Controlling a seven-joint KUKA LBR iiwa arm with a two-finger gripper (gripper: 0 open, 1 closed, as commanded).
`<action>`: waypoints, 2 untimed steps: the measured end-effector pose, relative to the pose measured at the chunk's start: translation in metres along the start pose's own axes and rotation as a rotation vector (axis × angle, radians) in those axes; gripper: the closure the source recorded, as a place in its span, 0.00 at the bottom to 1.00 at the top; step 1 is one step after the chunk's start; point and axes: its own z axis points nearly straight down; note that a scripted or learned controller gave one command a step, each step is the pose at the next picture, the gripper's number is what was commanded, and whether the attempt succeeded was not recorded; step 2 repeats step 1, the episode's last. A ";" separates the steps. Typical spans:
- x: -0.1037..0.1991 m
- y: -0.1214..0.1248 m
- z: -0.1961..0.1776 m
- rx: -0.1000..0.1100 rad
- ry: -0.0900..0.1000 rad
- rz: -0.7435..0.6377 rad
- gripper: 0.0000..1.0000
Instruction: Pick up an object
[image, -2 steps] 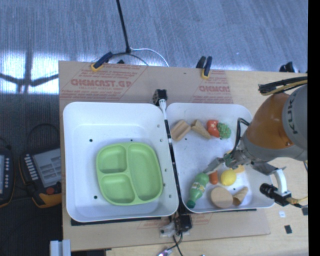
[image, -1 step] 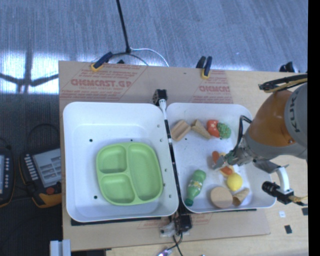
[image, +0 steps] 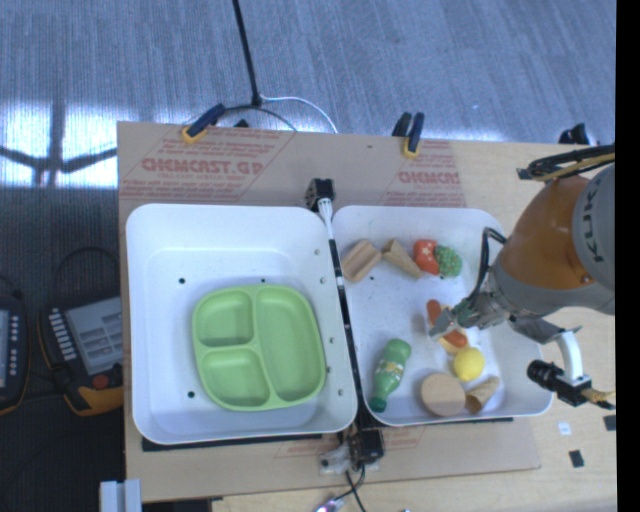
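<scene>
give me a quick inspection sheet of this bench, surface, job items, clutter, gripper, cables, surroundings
surface: brown board bearing two white bins, left bin and right bin
job's things: in the right bin, green bottle, lemon, two wooden blocks, strawberry, tan round piece
clutter: green divided plate in the left bin
grippers: gripper low in the right bin above the lemon; grasp unclear
cables: black cable running up from the board's top edge
surroundings: clamps on the board, grey carpet
</scene>
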 end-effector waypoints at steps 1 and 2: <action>0.020 0.008 -0.087 0.024 0.014 0.355 1.00; 0.020 0.008 -0.087 0.024 0.014 0.355 1.00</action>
